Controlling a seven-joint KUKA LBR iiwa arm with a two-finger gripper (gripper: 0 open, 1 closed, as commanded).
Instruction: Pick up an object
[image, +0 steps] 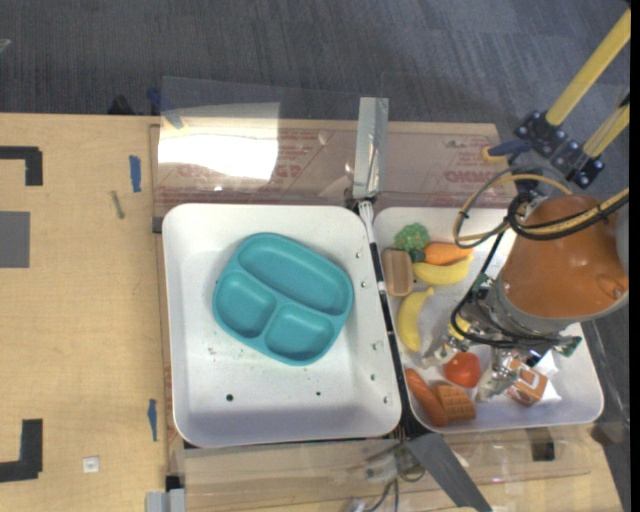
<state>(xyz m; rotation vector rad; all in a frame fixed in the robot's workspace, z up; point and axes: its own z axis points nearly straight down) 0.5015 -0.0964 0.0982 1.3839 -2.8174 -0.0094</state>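
Toy food is crowded in the right bin (590, 405): a red tomato (462, 370) lies directly under the gripper (478, 352), with bananas (412, 318) just beside. Whether the tool is apart or together cannot be told. A straight descent centred on the tomato is advised, so neighbours are not pushed.

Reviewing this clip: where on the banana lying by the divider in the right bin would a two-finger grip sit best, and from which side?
Probably from above, across the middle of the banana. It lies flat with its long axis running up and down the view, so the fingers would close left to right over its narrow width. The bin wall close on its left leaves little room there.
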